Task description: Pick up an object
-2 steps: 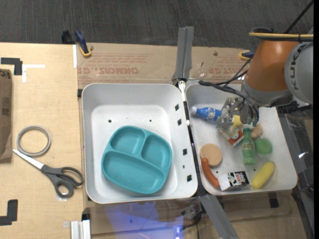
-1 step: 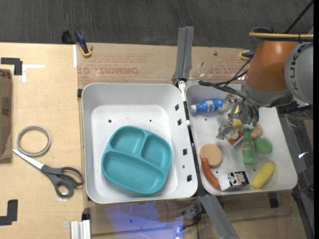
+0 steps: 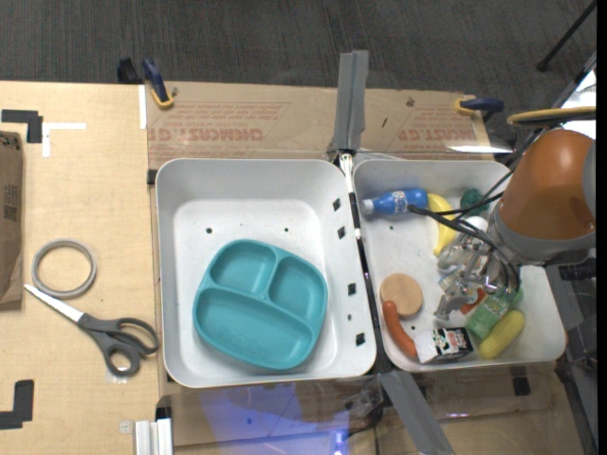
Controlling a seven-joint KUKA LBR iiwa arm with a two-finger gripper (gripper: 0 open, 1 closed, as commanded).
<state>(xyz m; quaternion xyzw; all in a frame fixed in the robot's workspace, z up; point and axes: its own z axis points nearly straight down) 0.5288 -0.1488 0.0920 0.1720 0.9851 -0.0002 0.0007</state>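
The arm [image 3: 555, 197] leans in from the right over the right bin [image 3: 417, 368], its orange band bulking large above the wrist. The hand [image 3: 465, 287] hangs low inside that bin, a tangle of metal parts and dark cables, and from where I stand I cannot tell how it is set or whether it has anything in it.

Around it the bin is crowded. A blue bottle [image 3: 396, 202] lies on its side near the back wall, with a yellow banana-like piece [image 3: 443, 221] just beside it and something small and green [image 3: 471, 198] further right. Toward the front sit a round tan disc [image 3: 403, 295] and, touching its lower edge, an orange-red sausage shape [image 3: 398, 330]. A small black and white card or box [image 3: 451, 342] lies near the front wall. To the right of it a green item [image 3: 488, 316] and a yellow item [image 3: 503, 334] rest close together, right beside the hand; parts of them are hidden by the hand.

The left bin [image 3: 180, 254] holds a teal divided plate [image 3: 261, 301], three compartments, lying flat.

On the desk [image 3: 85, 188], well apart from the bins, a roll of tape [image 3: 64, 266] lies on the left with a pair of grey-handled scissors [image 3: 100, 328] just in front of it. Blue clamps [image 3: 155, 81] pin the cardboard [image 3: 237, 126] behind the bins.
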